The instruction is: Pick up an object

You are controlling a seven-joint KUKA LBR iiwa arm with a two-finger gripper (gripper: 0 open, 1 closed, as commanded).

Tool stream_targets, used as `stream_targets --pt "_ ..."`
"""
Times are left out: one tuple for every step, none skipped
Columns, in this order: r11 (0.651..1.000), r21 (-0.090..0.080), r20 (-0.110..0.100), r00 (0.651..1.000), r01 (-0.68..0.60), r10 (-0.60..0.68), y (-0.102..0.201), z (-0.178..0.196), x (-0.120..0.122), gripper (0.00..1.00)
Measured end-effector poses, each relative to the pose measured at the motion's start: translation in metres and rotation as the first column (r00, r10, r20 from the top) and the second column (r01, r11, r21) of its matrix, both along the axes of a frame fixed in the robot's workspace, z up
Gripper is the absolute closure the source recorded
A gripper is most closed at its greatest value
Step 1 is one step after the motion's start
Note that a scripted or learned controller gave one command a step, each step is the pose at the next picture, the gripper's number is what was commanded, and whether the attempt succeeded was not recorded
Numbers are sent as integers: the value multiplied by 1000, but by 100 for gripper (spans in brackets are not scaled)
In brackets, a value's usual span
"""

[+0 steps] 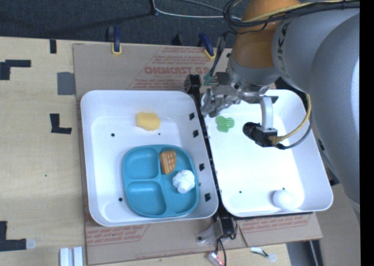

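My gripper [217, 106] hangs over the far left corner of the right bin [304, 197], under the orange wrist band. A small green object [225, 123] lies just below the gripper on the bin floor; whether they touch I cannot tell. A white ball [285, 199] rests near the front right of the same bin. In the left bin [96, 142] a yellow lump [148, 121] lies at the back. A blue divided tray [140, 192] holds a tan waffle-like piece [168, 161] and a white crumpled piece [184, 181].
The grey arm fills the upper right and overhangs the right bin's far side. A black cable fitting [260, 134] juts from the wrist above the right bin's middle. Clamps [117, 42] hold the cardboard sheet at the back.
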State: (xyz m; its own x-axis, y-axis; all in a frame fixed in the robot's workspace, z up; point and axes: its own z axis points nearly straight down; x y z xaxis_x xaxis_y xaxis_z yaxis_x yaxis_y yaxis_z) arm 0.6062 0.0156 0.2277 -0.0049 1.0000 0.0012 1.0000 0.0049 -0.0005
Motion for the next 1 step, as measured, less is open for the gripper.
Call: stream_targets --pt "1000 0 0 1000 -1 1 61 -1 13 100"
